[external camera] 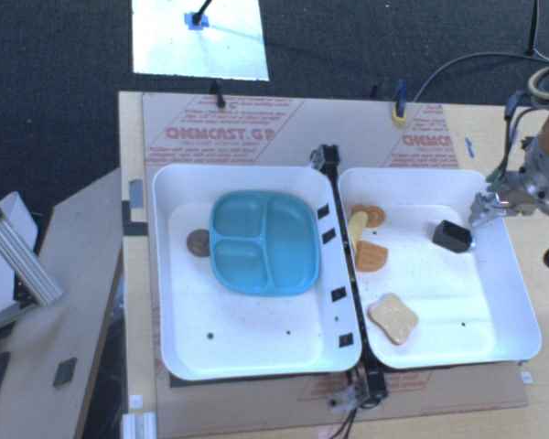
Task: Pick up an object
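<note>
End effector [490, 205] poised at the far right rim of the right bin [517, 291], with nothing seen between its fingers.

Whether it is open or closed cannot be told at this size. It sits just beside a small black block [452, 236], the nearest candidate, lying free on the bin floor. A tan bread-like slice [392, 318] and orange and yellow food pieces [367, 240] cluster near the divider, farther from the arm's reach. The left bin [178, 337] on the table carries a blue divided plate [263, 242] and a small brown disc [199, 242].
</note>
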You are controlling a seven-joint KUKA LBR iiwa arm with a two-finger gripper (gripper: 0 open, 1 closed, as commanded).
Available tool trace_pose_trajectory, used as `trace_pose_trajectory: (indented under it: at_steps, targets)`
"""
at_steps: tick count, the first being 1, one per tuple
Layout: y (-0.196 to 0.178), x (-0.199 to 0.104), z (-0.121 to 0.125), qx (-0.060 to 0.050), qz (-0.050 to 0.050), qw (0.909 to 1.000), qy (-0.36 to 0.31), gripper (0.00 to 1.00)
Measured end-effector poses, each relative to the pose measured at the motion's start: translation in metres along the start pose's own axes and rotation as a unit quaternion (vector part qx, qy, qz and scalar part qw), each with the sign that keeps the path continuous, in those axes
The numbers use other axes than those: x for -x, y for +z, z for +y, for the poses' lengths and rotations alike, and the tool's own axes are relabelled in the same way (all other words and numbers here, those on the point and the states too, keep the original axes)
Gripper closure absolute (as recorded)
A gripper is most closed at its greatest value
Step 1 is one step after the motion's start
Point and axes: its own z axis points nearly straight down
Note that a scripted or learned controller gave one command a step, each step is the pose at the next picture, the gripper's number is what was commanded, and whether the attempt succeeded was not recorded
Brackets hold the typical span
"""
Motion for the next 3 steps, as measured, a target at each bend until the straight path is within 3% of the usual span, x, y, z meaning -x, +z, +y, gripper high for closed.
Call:
trace_pose_trajectory:
  at_steps: [1, 3]
  targets:
    - [0.002, 0.000, 0.001, -0.002, 0.001, 1.0000, 0.000, 1.00]
    - [-0.018, -0.116, 0.027, -0.002, 0.002, 1.0000, -0.002, 1.00]
